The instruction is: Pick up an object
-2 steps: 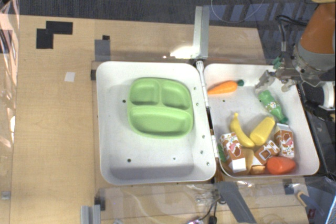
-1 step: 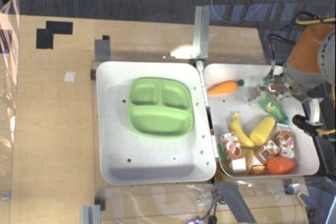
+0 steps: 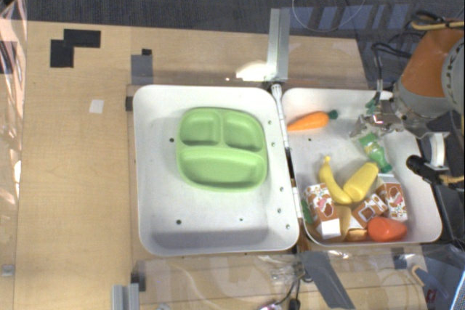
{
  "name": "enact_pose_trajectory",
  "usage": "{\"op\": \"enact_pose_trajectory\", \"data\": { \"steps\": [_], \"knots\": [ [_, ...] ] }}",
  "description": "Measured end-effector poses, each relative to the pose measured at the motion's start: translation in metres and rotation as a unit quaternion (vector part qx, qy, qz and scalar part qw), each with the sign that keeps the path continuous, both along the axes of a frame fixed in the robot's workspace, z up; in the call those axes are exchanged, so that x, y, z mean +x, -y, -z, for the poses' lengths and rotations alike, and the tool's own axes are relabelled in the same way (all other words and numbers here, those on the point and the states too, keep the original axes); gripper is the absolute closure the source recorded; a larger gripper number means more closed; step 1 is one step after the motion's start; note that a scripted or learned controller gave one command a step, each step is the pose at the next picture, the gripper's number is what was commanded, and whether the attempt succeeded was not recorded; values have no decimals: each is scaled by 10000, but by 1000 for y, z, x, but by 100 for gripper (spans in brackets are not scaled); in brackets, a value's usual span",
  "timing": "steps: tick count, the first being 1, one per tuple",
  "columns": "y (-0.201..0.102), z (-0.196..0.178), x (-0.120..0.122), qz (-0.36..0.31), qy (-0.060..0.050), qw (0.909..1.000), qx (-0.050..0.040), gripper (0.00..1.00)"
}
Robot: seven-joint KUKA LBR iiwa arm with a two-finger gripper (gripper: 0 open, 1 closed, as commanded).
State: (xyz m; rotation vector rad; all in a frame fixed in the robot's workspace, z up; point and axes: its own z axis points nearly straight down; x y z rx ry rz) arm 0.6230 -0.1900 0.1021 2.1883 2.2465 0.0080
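My gripper [image 3: 377, 128] hangs over the upper right part of the right bin [image 3: 429, 232], its fingers spread open with nothing between them. Just below it in the view lies a small green packet [image 3: 376, 154]. An orange carrot [image 3: 308, 122] lies at the bin's upper left. Lower down sit a yellow banana [image 3: 331, 184], a yellow lemon-like piece [image 3: 361, 181], several printed cartons [image 3: 320, 202] and a red-orange round fruit [image 3: 386, 229].
The left bin [image 3: 156, 229] holds a green divided plate [image 3: 221, 149]. A metal divider post [image 3: 279, 40] stands between the bins at the back. The arm's orange band [image 3: 427, 62] and cables are at the right edge.
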Motion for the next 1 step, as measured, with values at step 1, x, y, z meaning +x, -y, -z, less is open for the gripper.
{"op": "enact_pose_trajectory", "data": {
  "steps": [1],
  "knots": [
    [-52,-123,-46,135,-3,9999,-2,100]
  ]
}}
